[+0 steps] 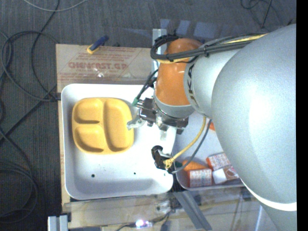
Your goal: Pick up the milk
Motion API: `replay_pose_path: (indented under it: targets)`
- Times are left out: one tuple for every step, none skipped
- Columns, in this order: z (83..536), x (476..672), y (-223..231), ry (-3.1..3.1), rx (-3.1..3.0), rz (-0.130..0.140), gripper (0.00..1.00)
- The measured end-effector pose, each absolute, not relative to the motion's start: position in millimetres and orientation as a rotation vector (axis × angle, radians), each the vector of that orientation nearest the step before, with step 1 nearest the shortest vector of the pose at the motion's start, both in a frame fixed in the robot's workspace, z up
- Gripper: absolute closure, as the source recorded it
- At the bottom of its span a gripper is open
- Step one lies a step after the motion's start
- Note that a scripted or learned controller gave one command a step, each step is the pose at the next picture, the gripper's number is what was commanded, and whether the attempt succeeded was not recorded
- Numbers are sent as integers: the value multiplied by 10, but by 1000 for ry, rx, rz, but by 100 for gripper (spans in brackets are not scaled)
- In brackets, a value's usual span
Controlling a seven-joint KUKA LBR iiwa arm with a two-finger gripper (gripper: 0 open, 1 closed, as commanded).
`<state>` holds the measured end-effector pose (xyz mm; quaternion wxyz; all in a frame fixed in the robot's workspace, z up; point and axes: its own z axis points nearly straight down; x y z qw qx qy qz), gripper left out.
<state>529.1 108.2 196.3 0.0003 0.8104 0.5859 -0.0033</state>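
1. Arm (240, 105) is reaching in from the right, its big grey body blocking most of the right-hand side of the bench from where I am standing, with the orange band (175, 81) sitting just above the wrist.

2. The gripper (153, 119) is hanging over the seam between the two bins, at the right edge of the left bin (96, 186). I cannot tell how it is set; the wrist hardware and cables are crowding that spot.

3. A yellow divided tray (102, 124) is lying in the upper left part of the left bin, its compartments facing up. A small pale metal part at the wrist is reaching toward the tray's right edge, just beside it or touching it; I cannot tell which.

4. The right bin (185, 182) is showing as a sliver under the arm. Small cartons (219, 161) with red and white print are lying there in a cluster near its lower edge, with something orange (195, 166) just beside them. One of them may be the milk, though the print is too small for me to be sure which.

5. The cartons are lying well below the gripper and apart from it, nothing visibly gripped.

6. A black cable clip (159, 155) is dangling below the wrist, over the left bin's right rim.

7. A cardboard sheet (103, 66) with red lettering is lying under the far end of the left bin, and a small blue and yellow object (97, 44) is resting at its top edge.

8. Loose cables (19, 100) are trailing over the dark carpet to the left.
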Motion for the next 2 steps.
replay_pose_path:
  targets:
    - [1825, 4904, 182, 2073, 2365, -8, 0]
    - [1821, 5180, 166, 2083, 2358, -4, 0]
